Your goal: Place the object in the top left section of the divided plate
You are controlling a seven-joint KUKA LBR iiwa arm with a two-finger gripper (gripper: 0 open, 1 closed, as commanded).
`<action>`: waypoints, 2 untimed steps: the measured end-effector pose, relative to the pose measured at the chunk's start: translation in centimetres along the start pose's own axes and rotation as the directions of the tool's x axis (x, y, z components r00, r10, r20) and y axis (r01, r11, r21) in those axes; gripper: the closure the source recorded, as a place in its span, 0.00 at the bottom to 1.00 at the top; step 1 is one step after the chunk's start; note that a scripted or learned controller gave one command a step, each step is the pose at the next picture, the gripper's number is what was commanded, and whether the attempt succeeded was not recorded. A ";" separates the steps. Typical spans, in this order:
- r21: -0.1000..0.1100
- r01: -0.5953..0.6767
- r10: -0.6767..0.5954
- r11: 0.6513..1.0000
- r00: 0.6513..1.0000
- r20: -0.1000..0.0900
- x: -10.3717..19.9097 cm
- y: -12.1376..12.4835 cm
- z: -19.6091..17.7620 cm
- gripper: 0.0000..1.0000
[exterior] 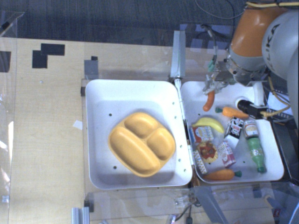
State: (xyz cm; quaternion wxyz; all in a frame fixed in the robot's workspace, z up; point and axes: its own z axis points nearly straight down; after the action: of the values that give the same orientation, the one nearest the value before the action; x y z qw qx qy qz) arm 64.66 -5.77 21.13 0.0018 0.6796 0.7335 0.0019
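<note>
A yellow divided plate (pixel 142 143) lies in the left white bin (pixel 96 125), with three hollows; its top left section (pixel 140 123) holds nothing. My gripper (pixel 211 87) hangs over the far left corner of the right bin (pixel 276 164). It is shut on the upper end of a small orange carrot (pixel 208 101), which hangs nearly upright below the fingertips, above the bin floor. The carrot is to the right of the plate, across the wall between the bins.
The right bin holds a banana (pixel 209 123), a second carrot (pixel 234 112), a third carrot (pixel 219 174) at the near wall, a green bottle (pixel 256 152), snack packets (pixel 208 152) and a small box (pixel 235 127). A metal divider post (pixel 176 55) stands between the bins.
</note>
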 end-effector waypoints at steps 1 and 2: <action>0.000 -0.040 0.040 0.999 0.999 -0.001 9.5 -2.3 -0.5 1.00; 0.003 -0.148 0.148 0.989 0.989 -0.001 16.8 -4.6 0.7 1.00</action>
State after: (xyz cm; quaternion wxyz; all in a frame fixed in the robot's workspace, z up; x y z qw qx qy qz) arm 58.76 10.61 20.45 0.0002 0.7323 0.6810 0.0011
